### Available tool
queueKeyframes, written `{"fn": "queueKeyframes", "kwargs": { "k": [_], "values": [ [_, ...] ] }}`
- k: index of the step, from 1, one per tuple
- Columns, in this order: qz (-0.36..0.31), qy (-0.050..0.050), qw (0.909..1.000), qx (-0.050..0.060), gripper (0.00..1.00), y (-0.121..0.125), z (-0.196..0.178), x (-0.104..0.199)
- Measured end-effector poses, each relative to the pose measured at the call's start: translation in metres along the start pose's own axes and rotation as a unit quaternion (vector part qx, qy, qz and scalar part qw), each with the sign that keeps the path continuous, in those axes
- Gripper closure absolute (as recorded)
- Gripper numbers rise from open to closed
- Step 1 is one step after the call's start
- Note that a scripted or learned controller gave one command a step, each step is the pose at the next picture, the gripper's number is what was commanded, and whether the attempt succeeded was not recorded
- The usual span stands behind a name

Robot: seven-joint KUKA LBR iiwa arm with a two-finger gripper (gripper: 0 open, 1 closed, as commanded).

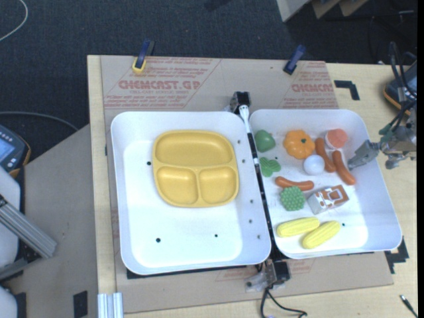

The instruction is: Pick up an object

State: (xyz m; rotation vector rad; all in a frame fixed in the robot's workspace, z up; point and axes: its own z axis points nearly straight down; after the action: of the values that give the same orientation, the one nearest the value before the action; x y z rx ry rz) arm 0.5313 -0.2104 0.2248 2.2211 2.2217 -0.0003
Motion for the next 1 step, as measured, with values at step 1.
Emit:
{"fn": "queueKeyframes", "kwargs": {
  "k": [1],
  "values": [
    [0.000, 0.003, 1.0000, 0.006, 0.00, -0.0552, 0.0873, 0.0366]
  ]
}}
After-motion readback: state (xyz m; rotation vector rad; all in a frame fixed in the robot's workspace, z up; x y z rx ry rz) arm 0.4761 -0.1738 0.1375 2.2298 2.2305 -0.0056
